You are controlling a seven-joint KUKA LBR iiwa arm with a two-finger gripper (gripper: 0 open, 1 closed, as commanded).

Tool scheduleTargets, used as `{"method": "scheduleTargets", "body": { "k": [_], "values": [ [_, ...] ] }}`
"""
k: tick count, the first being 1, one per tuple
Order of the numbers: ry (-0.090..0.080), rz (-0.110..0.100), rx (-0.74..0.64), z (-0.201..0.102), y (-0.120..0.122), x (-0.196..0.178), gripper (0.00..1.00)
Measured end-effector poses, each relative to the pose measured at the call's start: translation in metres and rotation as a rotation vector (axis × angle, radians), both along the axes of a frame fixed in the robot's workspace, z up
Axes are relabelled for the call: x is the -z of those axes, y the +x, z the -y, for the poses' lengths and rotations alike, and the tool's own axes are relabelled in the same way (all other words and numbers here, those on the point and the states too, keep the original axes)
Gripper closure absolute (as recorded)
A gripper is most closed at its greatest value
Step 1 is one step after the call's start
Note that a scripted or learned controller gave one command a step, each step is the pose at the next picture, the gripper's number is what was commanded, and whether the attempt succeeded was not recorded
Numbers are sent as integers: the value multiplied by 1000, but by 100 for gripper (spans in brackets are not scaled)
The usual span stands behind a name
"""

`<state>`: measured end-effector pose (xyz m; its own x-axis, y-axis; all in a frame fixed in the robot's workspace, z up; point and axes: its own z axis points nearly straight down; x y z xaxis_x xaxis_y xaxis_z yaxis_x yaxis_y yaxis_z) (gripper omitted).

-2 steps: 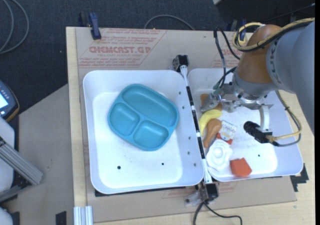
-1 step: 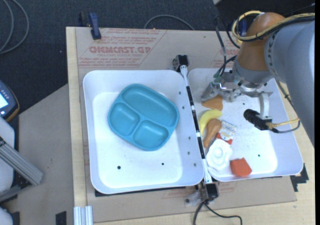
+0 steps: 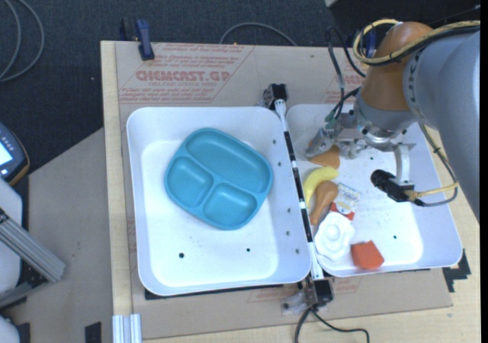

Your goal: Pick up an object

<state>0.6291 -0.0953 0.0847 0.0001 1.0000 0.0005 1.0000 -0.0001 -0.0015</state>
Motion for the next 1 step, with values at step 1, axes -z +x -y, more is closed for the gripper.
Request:
{"method": "scheduleTargets", "body": {
  "k": [1],
  "values": [
    [-1,5,-2,-2,15,0,0]
  ]
}}
